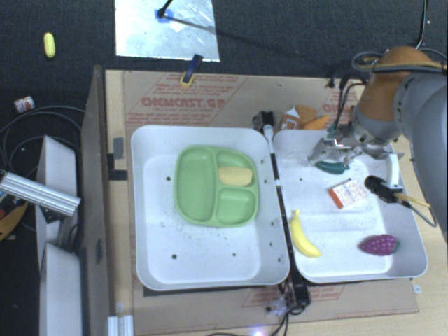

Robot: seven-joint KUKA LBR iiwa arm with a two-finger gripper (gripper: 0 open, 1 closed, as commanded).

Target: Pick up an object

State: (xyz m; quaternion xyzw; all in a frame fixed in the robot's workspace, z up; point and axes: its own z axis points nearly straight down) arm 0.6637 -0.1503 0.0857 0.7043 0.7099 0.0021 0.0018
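Working back from your near edge of the right white bin [413,257], you have the purple grape bunch [379,244], the yellow banana [303,235], then at one o'clock the metal gripper [334,157] over a teal object [330,165], grip state indiscernible, perhaps touching it.

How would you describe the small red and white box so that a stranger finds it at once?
Look at the right white bin. Near its middle, below the gripper, lies a small flat box, orange-red with a white face. Its neighbours, the yellow banana and the purple grapes, are rounded; it alone has corners.
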